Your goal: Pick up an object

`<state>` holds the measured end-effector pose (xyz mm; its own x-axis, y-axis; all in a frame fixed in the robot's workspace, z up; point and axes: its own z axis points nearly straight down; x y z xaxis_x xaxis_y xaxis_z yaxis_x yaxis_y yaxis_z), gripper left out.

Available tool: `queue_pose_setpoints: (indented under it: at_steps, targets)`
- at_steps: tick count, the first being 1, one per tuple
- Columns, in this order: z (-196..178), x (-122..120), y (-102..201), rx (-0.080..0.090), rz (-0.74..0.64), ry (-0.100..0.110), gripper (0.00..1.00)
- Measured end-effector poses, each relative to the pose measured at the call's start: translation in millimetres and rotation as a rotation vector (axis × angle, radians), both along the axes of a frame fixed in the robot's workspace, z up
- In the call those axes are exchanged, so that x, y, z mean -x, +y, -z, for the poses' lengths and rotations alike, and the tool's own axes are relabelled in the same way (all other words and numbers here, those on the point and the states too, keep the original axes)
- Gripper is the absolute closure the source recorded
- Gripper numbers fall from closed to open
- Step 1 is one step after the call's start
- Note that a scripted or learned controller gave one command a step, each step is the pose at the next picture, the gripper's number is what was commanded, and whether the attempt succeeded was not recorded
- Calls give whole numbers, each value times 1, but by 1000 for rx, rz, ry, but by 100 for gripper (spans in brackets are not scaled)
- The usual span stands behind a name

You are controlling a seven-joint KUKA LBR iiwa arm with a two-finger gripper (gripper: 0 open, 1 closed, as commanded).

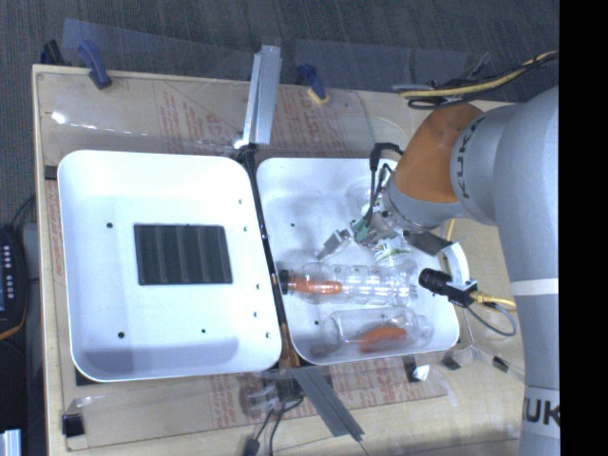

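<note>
Hand [340, 241] over right bin [285, 198], grip state unclear, clear bottle [356, 286] below, "KU" on arm [541, 255]

You have two bins side by side on the desk [57, 122]: the left bin [95, 188] at frame left, the right bin [285, 188] at centre-right. Several bottles [366, 288] lie in the right bin's lower half, the arm [503, 169] over its right edge.

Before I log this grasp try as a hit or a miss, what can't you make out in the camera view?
- Gripper: too small and blurred against clear plastic to tell whether it grips anything.
- Clear objects in the right bin: see-through and overlapping, so count and outlines are unclear.
- Right bin's far right side: hidden by the arm.
- Dark rectangle in the left bin: nature unclear.
</note>
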<state>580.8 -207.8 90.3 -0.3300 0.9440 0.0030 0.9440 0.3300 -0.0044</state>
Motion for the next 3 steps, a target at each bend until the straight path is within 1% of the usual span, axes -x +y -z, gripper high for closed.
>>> queue_pose_setpoints:
  at_steps: [1,2,3]
  targets:
    - [-8,64,54,5,-51,-29,0]
    - [-17,74,75,3,-378,-23,0]
    - [-1,53,64,1,-100,-5,0]
